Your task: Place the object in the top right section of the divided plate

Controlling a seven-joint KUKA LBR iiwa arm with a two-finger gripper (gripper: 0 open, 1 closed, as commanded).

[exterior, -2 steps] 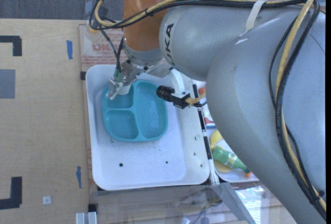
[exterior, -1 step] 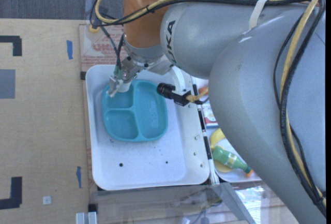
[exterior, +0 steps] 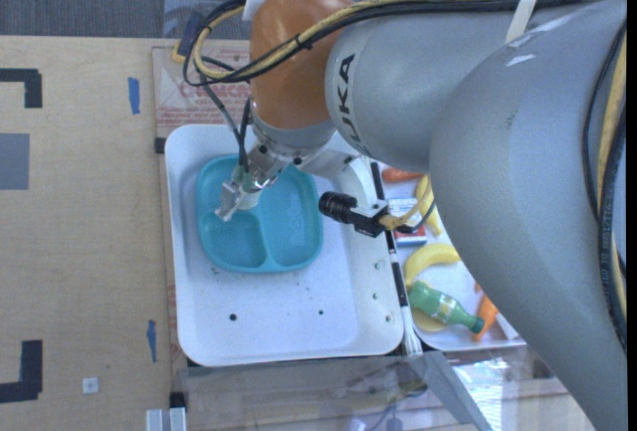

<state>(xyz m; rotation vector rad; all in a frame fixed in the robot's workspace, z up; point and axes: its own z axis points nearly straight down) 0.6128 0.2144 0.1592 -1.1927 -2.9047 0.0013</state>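
Observation:
A blue divided plate (exterior: 284, 230) lies in the upper part of the left white bin (exterior: 269, 329). Its ridges split it into sections, and the sections I can see hold nothing. My gripper (exterior: 235, 200) hangs low over the plate's left side, reaching down from the orange wrist band (exterior: 289, 51). No object shows at its tip. The arm hides the plate's upper right rim.
The right bin (exterior: 453, 339) holds a yellow banana (exterior: 430, 261), a green bottle (exterior: 446, 307) and orange pieces (exterior: 399, 175), mostly hidden under the grey arm (exterior: 478, 120). A black fitting (exterior: 343, 208) on the arm juts out beside the plate. Wooden bench top (exterior: 80, 220) lies left.

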